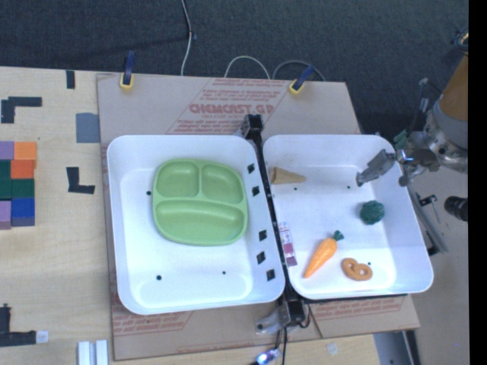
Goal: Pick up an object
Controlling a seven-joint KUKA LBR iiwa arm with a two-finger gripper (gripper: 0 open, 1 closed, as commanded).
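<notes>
The robot's claw (pixel 388 164) hangs above the right bin's (pixel 411 280) far right corner, its opening unclear, with the green broccoli (pixel 372 212) lying just below it toward the camera.

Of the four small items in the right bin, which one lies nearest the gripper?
The dark green lump, just below the gripper by the bin's right wall. The carrot, pretzel and tan wedge all lie farther off.

From my station I see the gripper (pixel 386 164) poised over the right bin (pixel 396 280), above a green lump (pixel 372 212), carrot (pixel 322 255) and pretzel (pixel 356 269), with a green plate (pixel 201 202) in the left bin (pixel 129 280).
</notes>
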